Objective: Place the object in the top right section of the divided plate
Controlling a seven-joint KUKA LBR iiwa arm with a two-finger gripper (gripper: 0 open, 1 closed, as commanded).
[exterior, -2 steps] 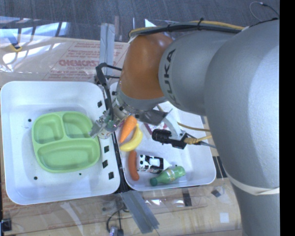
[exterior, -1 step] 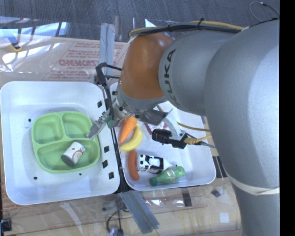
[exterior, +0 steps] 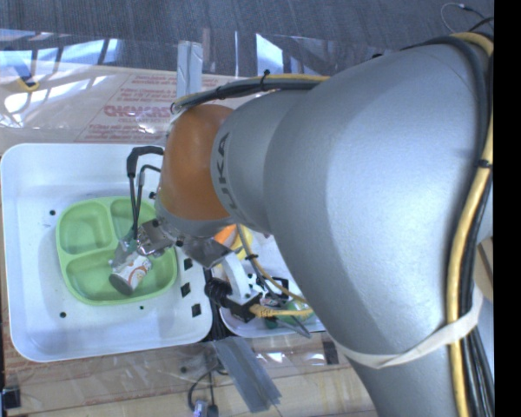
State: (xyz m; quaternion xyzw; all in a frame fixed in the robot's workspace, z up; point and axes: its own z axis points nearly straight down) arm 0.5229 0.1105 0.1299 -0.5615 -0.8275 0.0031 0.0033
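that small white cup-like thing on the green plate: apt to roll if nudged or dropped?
Likely yes. The white object looks cylindrical and lies tilted on the green divided plate, so a nudge could roll it. It seems small and probably light, so easy to knock. The plate's raised dividers would likely stop it within a section. The gripper sits right at it.

The arm (exterior: 365,198) looked like smooth grey metal with a soft satin sheen, its orange band (exterior: 191,168) semi-glossy. The left bin (exterior: 35,233) seemed glossy white plastic. The divided plate (exterior: 82,241) appeared smooth, matt green plastic. Clear, shiny plastic film (exterior: 78,89) lay wrinkled over the surface (exterior: 35,380), which looked wooden.
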